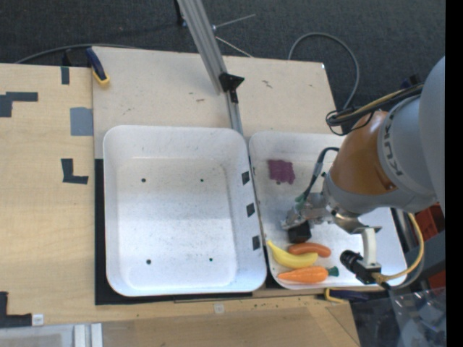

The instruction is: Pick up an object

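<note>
Pale wood counter [43, 194] carries two shallow white bins side by side, dark carpet beyond its far edge.

Near edge of right bin [262, 194]: orange carrot [304, 275] lies along the near wall, green stub pointing right. Just behind it a yellow banana [283, 254] and a red-orange sausage-shaped piece [311, 249], the two touching or nearly so. All three crowd the near wall, so they are awkward to get at from that side.

Tool [298, 226] sits low in the right bin's middle, just behind the banana and red piece, black tip almost on them. Can't tell if it is spread or pinched; tip is dark and partly hidden by the wrist. Nothing visibly between it, so no pick confirmed. Judgement: it is lined up for the banana/red piece cluster, descent or close phase.

Arm [376, 165] comes in from the right over the bin's right wall, orange band above the wrist, cables trailing.

Far corner of right bin: purple object [281, 170], flat, well apart from the rest, easiest alternate target.

Left bin [116, 194] holds no objects.

Far side: slanted metal post [206, 42] clamped at the counter, blue-yellow clamp [98, 67] at the far left corner.
</note>
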Available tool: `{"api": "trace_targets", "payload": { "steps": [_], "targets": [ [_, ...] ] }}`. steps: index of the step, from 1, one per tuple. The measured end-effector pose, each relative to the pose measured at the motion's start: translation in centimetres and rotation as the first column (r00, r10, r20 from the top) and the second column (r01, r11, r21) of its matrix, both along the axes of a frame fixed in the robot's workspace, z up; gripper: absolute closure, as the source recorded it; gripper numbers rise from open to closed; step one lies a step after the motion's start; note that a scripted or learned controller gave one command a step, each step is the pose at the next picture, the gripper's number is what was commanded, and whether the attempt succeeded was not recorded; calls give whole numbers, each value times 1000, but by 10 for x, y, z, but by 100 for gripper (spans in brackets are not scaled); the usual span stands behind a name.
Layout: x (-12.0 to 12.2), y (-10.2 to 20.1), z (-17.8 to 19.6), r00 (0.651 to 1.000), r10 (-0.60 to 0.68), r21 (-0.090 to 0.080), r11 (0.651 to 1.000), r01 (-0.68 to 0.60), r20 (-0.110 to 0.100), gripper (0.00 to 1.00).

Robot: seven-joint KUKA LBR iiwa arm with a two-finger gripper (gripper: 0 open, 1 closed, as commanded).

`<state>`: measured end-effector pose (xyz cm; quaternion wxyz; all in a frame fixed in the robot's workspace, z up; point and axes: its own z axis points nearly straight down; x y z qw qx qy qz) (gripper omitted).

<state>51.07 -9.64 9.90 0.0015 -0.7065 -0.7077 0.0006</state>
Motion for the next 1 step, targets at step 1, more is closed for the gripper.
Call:
{"api": "trace_targets", "payload": {
  "steps": [1],
  "targets": [
    [1, 5, 62, 1000, 0, -2, 1000, 0, 7, 100]
  ]
}}
